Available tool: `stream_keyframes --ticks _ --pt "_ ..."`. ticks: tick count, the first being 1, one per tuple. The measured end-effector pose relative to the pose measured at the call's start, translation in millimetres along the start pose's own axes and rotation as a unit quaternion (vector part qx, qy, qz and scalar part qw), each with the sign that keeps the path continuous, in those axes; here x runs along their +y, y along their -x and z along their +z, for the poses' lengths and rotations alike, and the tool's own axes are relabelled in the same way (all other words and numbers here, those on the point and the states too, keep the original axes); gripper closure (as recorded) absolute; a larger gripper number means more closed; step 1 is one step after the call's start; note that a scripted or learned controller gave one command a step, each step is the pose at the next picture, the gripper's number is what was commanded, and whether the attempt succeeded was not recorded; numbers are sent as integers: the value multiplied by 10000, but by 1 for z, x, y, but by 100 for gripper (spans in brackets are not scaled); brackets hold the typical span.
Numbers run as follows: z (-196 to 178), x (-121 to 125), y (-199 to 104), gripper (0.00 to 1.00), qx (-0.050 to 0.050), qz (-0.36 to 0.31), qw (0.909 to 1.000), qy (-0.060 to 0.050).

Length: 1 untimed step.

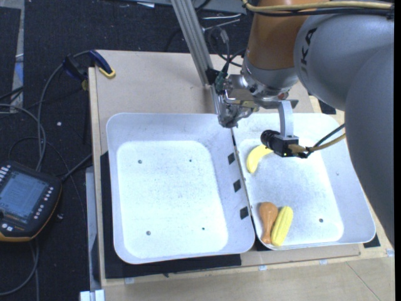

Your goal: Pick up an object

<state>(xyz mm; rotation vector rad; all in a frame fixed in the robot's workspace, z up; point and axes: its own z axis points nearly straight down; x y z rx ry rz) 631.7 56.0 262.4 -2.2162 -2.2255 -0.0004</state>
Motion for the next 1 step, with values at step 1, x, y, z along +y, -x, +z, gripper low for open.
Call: stream_keyframes --ticks 1 --pt "7 -14 -43 100 -1 2 10000 -4"
